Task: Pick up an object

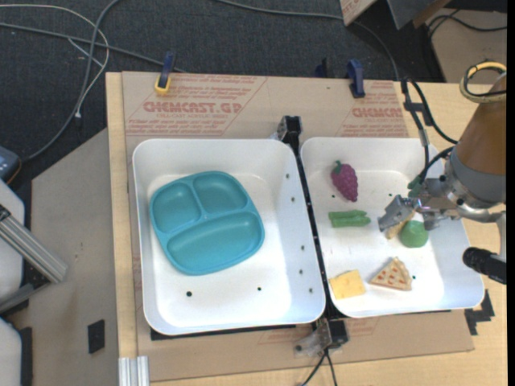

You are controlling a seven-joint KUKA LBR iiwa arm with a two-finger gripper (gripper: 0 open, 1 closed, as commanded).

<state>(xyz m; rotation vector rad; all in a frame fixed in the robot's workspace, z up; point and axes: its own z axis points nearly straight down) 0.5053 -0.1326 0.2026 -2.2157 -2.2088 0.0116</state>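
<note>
The left bin (153,215) holds a blue plate (208,221). The right bin (378,155) holds grapes (346,180), a green stick (348,218), cheese (348,284) and a pizza slice (392,276). The tool (400,215) hangs low over the right bin, just beside a green ball (414,234), near the stick. I cannot tell how the tool is set.

Arm (483,147): orange-brown band above a grey wrist; metallic grey gripper (396,215) (black cabling alongside).

Right bin (451,292) holds purple grapes (346,180) at the far end, a green bean pod (348,219), a green round piece (414,234), a pizza slice (392,276), and a yellow cheese wedge (348,284) nearest.
</note>
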